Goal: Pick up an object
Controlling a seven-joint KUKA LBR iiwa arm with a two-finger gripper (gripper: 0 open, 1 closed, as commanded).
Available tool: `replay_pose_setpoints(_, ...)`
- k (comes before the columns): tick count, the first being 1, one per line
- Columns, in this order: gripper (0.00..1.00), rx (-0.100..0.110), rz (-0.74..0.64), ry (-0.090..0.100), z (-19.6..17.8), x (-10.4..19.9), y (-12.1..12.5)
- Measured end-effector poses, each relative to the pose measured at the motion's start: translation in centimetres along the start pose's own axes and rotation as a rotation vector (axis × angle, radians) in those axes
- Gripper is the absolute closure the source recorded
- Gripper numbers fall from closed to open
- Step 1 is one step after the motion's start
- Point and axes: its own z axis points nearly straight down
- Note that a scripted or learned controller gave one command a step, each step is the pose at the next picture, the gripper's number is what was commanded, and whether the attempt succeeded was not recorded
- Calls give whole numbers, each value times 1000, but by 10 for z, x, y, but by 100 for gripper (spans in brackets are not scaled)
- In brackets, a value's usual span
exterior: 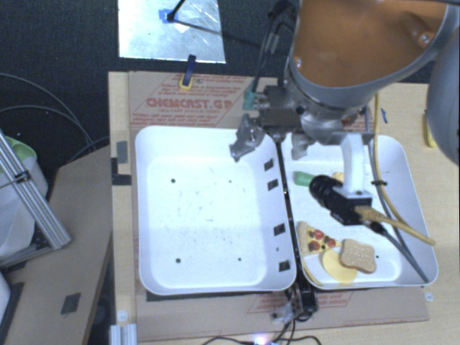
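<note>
We hover the claw over the divider, its grip unreadable; we should drop squarely on the toast below-right

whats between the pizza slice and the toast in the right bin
In the camera view, a yellow disc lies between the pizza slice and the toast, partly under the toast.

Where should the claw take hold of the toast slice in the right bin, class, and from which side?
Grip the toast slice across its two straighter side edges, coming straight down from above. It lies flat, partly on the yellow disc, so only its edges offer purchase. The pizza slice lies close on its left.
</note>
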Motion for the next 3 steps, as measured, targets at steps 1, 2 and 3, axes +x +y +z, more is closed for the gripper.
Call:
replay_pose_setpoints(1, 100, -8, 2, 2, -15, -3, 1)
replay_pose_setpoints(2, 100, -11, -2, 3, -26, -3, 2)
replay_pose_setpoints(3, 100, -14, -6, 5, -37, -3, 2)
